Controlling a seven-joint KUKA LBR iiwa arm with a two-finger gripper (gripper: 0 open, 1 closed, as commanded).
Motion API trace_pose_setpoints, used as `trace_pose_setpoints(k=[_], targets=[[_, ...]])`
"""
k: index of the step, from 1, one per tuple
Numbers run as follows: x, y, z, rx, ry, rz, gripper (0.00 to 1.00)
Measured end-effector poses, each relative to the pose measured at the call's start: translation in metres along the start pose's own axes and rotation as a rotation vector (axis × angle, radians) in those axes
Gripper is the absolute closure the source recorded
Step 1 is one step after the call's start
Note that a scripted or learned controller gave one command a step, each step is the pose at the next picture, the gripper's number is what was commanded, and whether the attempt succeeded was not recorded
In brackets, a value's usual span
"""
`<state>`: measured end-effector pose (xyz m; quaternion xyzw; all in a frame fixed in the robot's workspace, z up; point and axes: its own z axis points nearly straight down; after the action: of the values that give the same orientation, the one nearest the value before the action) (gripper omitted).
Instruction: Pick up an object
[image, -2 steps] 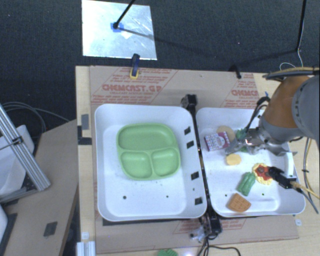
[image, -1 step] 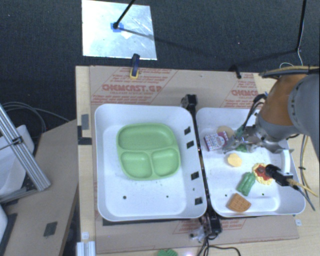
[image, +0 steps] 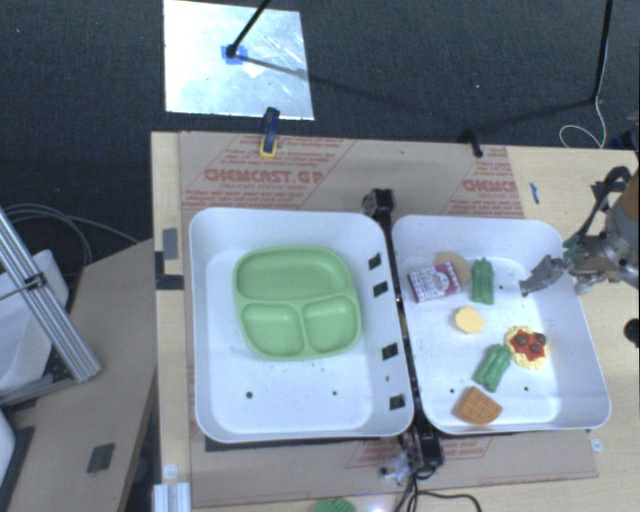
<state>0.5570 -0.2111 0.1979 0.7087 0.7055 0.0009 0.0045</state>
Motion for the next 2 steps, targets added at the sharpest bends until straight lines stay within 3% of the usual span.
trace_pose_setpoints(k=[1, 2], targets=[[0.015, -0.055, 0.046, 0.011, 0.007, -0.004, 0.00], [0.019, -0.028, 0.111, -0.004, 0.000, -0.009, 0.00]])
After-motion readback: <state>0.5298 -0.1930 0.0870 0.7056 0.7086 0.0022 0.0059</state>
